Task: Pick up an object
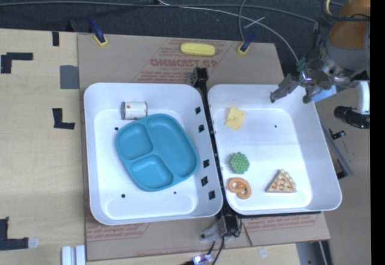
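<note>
My gripper [295, 94] hangs over the far right corner of the right bin [301, 203], open, with nothing between its fingers. In that bin lie a yellow cheese wedge [235, 118], a green bumpy ball [239, 162], a small pretzel [239, 187] and a pizza slice [281, 182]. The cheese wedge is the closest of them, to the gripper's left and nearer the camera. The left bin [99, 197] holds a blue divided plate [156, 150] and a small white can [133, 109] lying on its side.
A yellow banana-like piece [197, 49] lies on the cardboard behind the bins. Two blue-and-yellow clamps [98, 34] [246, 43] hold the cardboard's far edge. Cables run across the dark backdrop. A black divider [204, 137] runs between the bins.
</note>
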Controlling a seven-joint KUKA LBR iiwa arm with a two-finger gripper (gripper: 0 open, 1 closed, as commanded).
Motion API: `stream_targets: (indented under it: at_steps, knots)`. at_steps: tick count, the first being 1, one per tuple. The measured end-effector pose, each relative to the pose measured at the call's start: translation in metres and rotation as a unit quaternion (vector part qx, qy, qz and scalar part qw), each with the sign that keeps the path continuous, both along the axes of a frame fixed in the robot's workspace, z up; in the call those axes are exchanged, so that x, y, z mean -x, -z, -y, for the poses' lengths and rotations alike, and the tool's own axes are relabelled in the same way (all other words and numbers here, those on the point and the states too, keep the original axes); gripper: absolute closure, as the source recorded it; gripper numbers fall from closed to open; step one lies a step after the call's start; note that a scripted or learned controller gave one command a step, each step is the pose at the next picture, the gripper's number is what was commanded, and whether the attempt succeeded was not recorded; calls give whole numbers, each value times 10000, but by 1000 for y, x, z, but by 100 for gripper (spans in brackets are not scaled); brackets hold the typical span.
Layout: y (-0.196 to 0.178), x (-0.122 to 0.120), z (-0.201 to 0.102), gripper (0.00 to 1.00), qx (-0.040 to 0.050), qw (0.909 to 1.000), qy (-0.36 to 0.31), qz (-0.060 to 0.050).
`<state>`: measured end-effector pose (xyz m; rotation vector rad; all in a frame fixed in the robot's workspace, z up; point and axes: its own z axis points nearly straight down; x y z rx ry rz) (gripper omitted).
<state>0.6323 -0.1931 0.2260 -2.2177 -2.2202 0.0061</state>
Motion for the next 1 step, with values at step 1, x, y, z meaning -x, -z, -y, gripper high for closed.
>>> stream_targets:
  at_steps: [1]
  knots:
    - [55, -2, 9, 0, 5, 10000, 2, -1]
